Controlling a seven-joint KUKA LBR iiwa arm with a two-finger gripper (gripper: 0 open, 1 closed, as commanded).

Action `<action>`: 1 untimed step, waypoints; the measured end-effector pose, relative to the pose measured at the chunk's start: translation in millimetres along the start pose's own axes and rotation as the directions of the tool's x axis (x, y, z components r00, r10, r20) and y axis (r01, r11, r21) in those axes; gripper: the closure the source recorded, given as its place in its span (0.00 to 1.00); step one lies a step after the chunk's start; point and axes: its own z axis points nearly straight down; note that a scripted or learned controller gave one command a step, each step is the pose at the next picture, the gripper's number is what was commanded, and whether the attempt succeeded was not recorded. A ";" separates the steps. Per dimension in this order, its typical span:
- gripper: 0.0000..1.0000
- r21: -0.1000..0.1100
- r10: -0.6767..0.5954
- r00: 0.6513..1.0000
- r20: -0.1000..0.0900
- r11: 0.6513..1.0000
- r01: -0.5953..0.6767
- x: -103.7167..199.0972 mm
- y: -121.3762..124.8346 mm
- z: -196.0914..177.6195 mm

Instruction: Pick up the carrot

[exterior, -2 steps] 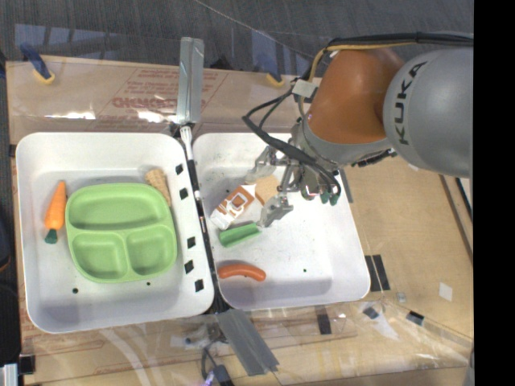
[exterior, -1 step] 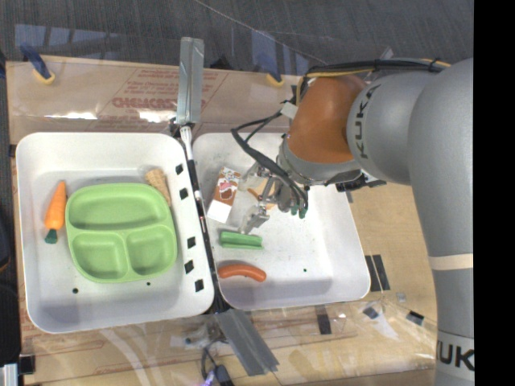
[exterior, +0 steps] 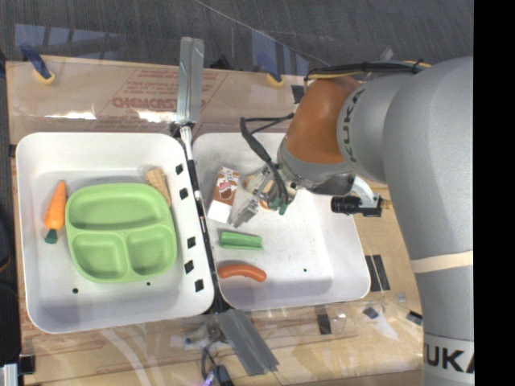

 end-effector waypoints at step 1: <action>1.00 -0.001 -0.008 1.000 0.003 1.000 0.008 -0.3 2.3 -11.1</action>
